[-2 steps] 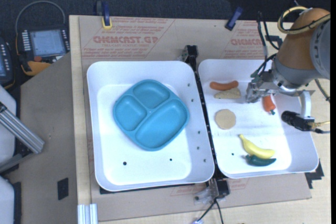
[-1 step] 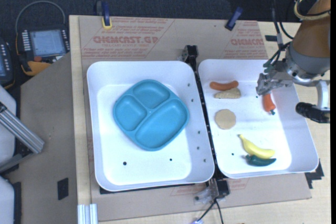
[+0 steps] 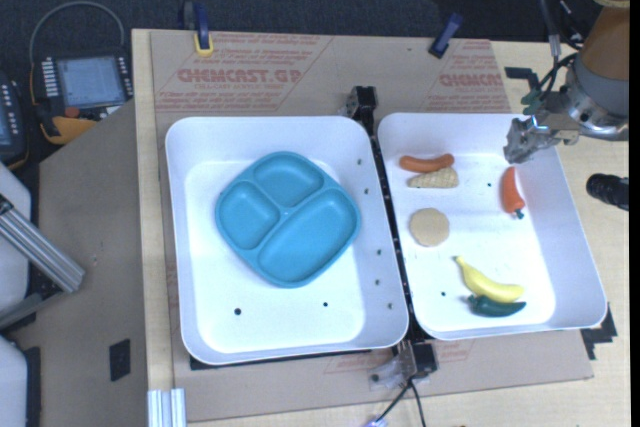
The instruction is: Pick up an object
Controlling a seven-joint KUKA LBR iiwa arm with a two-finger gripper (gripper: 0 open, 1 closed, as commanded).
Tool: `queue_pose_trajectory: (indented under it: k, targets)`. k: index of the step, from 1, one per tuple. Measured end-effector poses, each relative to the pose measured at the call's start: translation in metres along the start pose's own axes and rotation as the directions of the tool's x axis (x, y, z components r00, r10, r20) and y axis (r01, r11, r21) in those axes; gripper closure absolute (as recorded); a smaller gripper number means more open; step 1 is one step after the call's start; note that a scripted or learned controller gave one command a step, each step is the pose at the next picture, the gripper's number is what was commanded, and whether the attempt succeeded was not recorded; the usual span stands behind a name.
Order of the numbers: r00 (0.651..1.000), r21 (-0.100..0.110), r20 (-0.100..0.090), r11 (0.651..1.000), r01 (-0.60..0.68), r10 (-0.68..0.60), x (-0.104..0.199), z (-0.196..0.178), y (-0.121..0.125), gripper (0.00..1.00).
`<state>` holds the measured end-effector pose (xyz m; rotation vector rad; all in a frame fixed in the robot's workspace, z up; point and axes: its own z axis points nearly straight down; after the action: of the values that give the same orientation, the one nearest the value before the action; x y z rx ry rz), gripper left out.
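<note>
The right bin (image 3: pixel 560 245) holds several toy foods. A sausage (image 3: pixel 427 162) lies at the back left with a pale corn piece (image 3: pixel 433 180) just in front of it. A round tan cookie (image 3: pixel 430 227) sits below those. A yellow banana (image 3: pixel 489 284) lies near the front, touching a dark green pepper (image 3: pixel 497 308). An orange carrot (image 3: pixel 512 191) lies near the back right. My gripper (image 3: pixel 523 143) hangs over the bin's back right part, just above the carrot's far end, with nothing seen between its fingers.
The left bin (image 3: pixel 200 305) holds a blue divided plate (image 3: pixel 288 217). A black clamp (image 3: pixel 362 102) sits between the bins at the back. The arm comes in from the right over the right bin's far corner.
</note>
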<state>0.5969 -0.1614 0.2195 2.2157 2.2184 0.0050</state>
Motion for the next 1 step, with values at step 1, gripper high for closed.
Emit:
queue_pose_trajectory:
  k: [1]
  targets:
    - [1.0,-0.001,0.0,1.0,0.0,0.0,-0.0003,-0.0544,0.0019,1.0]
